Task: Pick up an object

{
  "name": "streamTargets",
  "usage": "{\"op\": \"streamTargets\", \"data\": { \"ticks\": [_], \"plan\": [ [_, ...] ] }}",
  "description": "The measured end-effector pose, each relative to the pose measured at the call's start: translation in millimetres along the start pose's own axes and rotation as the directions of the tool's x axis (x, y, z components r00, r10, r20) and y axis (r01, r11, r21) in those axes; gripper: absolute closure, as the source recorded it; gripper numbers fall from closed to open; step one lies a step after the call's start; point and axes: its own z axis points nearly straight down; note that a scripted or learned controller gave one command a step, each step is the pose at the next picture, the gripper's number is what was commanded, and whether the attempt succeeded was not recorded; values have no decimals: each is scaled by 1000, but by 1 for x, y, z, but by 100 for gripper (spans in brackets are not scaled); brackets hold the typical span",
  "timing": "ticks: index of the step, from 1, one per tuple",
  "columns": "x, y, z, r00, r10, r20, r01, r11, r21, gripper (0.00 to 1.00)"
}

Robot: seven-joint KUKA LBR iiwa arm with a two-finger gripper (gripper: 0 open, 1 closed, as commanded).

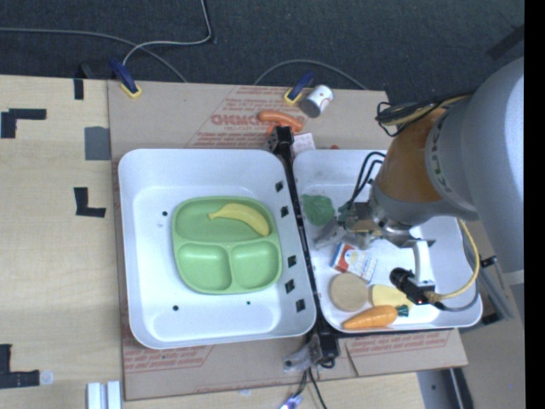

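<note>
Green and soft-looking, a small object (319, 208) lies in the right bin (451, 309), near the divider. Reaching in from the right, the grey arm bends down over this bin, gripper (345, 221) just beside the green object; its grip state cannot be told.

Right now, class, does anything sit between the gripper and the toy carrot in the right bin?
Yes. The gripper hovers near the green item at the right bin's left side. The carrot lies at the front edge; the red-and-white packet and the round tan disc lie between them.
</note>
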Motion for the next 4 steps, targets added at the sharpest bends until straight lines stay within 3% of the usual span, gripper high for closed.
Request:
{"op": "streamTargets", "data": {
  "ticks": [1, 3, 4],
  "plan": [
    [2, 57, 0, 1000, -1, 2, 1, 1000, -3, 0],
    [0, 107, 1, 1000, -2, 1, 2, 1000, 0, 0],
    [1, 86, 1, 1000, -1, 3, 1, 1000, 0, 0]
  ]
}}
